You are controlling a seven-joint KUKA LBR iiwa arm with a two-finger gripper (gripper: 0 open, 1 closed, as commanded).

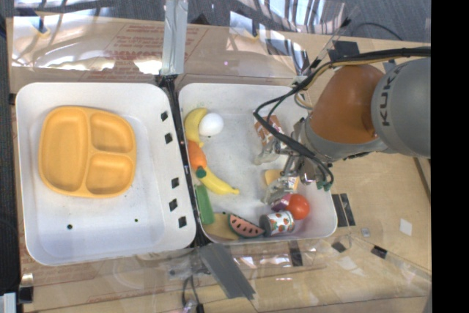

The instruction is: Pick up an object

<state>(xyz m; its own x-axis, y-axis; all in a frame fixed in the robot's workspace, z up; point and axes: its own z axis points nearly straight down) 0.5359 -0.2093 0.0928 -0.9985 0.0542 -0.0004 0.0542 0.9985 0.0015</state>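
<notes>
So, front wall of right bin [322, 231]: we noted a watermelon slice [245, 225], a small printed tin [281, 222] and a tomato [298, 207], crowded together, tin and tomato touching.
Left wall, same bin: green stick [204, 207], banana [214, 182], carrot [195, 155], then a white ball [211, 125] farther back.
Gripper [283, 176]: low in the right bin, just behind the tomato, beside a pale yellow wedge [272, 177].
Gripper state: cables and bracket hid the tip; we could not tell whether it was apart or together, nor whether it held anything.
Likely target: wedge or tomato, our guess only.
Doing it well: we judged a straight descent over one item best, closing across its narrow side; the tomato could roll into the tin, and the wedge lay flat, so a shallow grip might slip.
Arm pose: orange band [343, 106] over the bin's right wall, wrist bent down and leftward.
Left bin [29, 157]: held a yellow divided tray [86, 150], well apart from the gripper.
</notes>
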